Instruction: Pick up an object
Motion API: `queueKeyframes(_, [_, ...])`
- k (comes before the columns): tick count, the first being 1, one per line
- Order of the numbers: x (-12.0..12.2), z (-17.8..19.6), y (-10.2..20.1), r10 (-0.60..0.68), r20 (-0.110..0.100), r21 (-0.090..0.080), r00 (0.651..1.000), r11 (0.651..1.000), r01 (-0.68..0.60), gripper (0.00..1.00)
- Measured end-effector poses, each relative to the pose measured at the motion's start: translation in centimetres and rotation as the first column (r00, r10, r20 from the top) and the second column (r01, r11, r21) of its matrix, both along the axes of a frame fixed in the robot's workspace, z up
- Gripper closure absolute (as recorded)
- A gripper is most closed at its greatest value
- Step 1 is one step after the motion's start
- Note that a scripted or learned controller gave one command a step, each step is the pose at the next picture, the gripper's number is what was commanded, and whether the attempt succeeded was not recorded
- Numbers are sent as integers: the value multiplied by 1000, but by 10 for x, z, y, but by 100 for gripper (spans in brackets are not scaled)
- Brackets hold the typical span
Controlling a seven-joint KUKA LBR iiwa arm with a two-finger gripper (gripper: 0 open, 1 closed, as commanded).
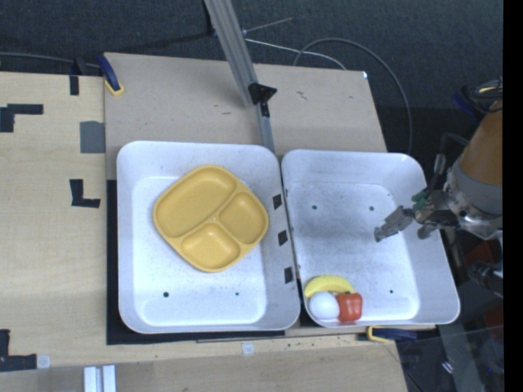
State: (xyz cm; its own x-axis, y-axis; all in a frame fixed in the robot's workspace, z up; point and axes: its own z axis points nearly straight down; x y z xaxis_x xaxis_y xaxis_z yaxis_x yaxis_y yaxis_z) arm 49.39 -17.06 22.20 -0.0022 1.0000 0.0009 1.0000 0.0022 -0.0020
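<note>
The table (49, 219) carries two white bins side by side. The left bin (135, 300) holds a yellow tray (211, 217) with three compartments, lying flat and turned at an angle, toward the bin's far half. The right bin (368, 170) has three small things crowded together at its near edge, close to its left corner: a yellow banana (328, 284), a white egg (324, 305) just in front of it and touching, and a red pepper (350, 306) just right of the egg. The arm (482, 166) reaches in from the right over the right bin's right wall. Its hand (406, 222) hangs over the bin's right half, well apart from the three things, fingers spread apart and clamped on nothing.
</note>
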Motion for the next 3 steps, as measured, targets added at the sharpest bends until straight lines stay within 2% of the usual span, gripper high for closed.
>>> queueKeyframes(1, [0, 0, 0, -1, 0, 0, 1000, 1000, 1, 0])
queueKeyframes(3, [-9, -128, 6, -1, -7, 2, 1000, 1000, 1, 0])
